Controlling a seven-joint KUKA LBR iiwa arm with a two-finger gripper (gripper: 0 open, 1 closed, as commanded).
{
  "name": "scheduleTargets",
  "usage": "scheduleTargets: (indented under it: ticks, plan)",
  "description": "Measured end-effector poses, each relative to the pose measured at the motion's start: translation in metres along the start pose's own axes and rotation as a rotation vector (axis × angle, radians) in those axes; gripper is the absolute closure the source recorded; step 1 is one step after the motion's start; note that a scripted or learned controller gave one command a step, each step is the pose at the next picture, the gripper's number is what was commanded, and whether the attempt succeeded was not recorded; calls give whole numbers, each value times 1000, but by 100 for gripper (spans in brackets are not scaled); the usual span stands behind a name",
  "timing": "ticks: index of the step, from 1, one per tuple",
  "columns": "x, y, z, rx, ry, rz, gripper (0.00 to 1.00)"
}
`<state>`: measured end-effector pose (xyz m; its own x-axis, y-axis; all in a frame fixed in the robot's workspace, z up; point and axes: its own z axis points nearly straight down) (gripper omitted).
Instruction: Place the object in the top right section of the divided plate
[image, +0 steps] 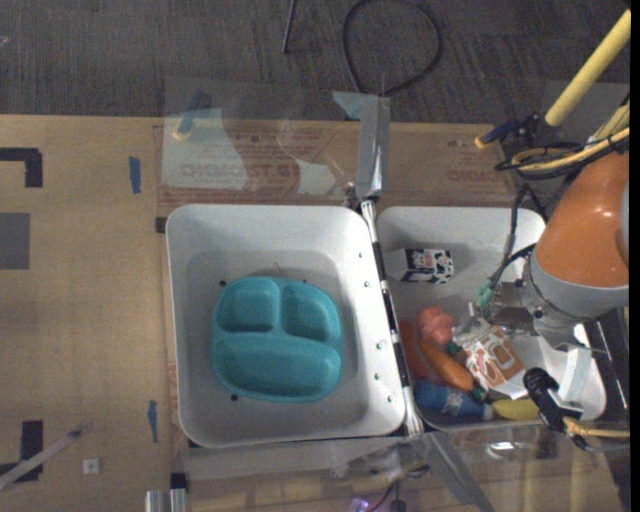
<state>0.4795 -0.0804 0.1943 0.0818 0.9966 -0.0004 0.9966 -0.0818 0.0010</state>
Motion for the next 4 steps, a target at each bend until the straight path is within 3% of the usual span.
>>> scheduleTargets:
  ticks: [1,2,3,4]
  plan:
    - [74,35,10,0,-1,-208,100]
    - [134,75,9,-2,-1,-270,100]
    - [195,80,-21,-1,0,-284,100]
    - [215,125,-3,0,-1,-195,100]
